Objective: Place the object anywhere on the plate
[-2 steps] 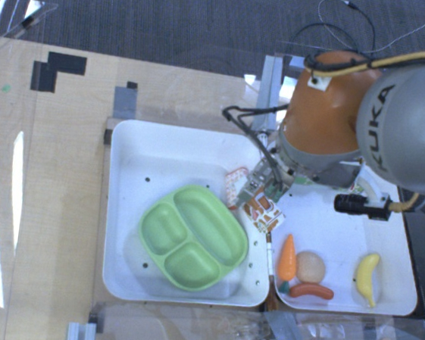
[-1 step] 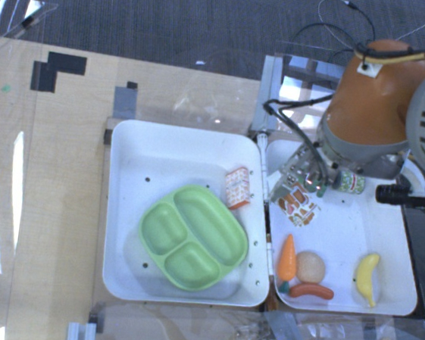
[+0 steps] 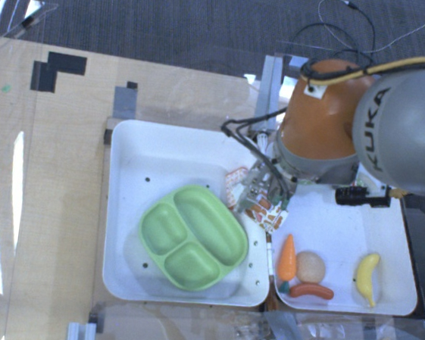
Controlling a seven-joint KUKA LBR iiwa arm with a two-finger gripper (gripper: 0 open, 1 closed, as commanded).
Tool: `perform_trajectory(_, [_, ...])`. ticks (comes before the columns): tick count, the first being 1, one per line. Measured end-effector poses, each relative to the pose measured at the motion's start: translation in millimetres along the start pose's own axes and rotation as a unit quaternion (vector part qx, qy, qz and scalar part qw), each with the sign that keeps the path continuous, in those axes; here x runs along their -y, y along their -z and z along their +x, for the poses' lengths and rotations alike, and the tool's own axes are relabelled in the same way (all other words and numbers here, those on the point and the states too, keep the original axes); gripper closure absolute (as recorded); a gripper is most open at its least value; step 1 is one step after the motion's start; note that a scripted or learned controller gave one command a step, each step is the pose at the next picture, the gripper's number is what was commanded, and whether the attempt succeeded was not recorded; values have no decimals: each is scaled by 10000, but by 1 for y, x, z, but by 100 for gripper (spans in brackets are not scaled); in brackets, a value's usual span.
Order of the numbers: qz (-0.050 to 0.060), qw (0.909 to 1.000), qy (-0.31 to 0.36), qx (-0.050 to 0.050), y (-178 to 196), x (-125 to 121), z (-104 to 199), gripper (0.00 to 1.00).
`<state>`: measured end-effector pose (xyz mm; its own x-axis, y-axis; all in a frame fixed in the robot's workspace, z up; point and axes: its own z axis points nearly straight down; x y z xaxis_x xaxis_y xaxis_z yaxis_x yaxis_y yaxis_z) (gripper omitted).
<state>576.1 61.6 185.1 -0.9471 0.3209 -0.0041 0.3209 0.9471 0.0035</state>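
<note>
The grey arm [image 3: 400, 126] reaches over the right bin [image 3: 387, 239]. The left bin [image 3: 126, 194] on the tabletop [image 3: 43, 184] holds the green divided plate [image 3: 193, 237]. Just right of the plate, over the bins' shared edge, hangs the claw [image 3: 264, 200]; whether it is parted or grips anything cannot be told. Further right of the plate lie a carrot [image 3: 287, 258], a pale round object [image 3: 310, 266], a sausage [image 3: 311, 292] and a banana [image 3: 367, 277].

Lighting bright and even, from overhead. White streak reflections on the clear sheet over the tabletop [image 3: 50, 185] at left. Left bin [image 3: 125, 163] floor slightly washed out; soft shadow under the green plate [image 3: 193, 237]. Broad highlight on the arm's grey shell [image 3: 416, 124]. Focus sharp mid-frame; small parts around the wrist look muddled. Mild softness along the lower edge.
</note>
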Motion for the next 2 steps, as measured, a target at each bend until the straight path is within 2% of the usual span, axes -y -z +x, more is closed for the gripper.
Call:
perform_trajectory(1, [-2, 9998, -177, 7, 1, 37, 25, 100])
perform_trajectory(2, [-4, 9999, -103, 7, 1, 37, 27, 100])
